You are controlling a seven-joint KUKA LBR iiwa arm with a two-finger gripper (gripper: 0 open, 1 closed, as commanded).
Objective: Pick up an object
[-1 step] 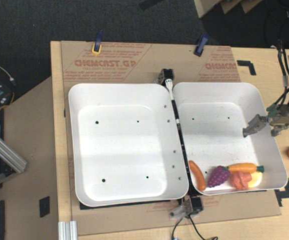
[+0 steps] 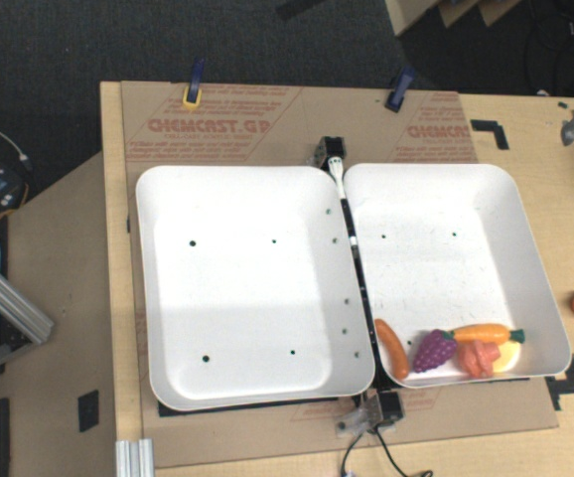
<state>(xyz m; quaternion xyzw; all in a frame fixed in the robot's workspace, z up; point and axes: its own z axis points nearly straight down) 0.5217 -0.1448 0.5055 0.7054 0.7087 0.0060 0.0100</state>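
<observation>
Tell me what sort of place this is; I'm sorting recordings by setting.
Probably a robotics lab test bench: two white bins side by side on a clamped cardboard sheet, with toy food such as plastic grapes and a carrot.

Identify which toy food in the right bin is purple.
The grape bunch, between the orange sausage-shaped piece and the red piece; the others are orange, red or yellow.

Even, fairly bright overhead light falls on the two shallow white plastic bins (image 2: 237, 286), whose floors look nearly washed out, with little surface detail. A soft, faint shadow band crosses the left bin's upper half. The dark floor beyond the bins is dim and grainy. Focus is slightly soft throughout.
</observation>
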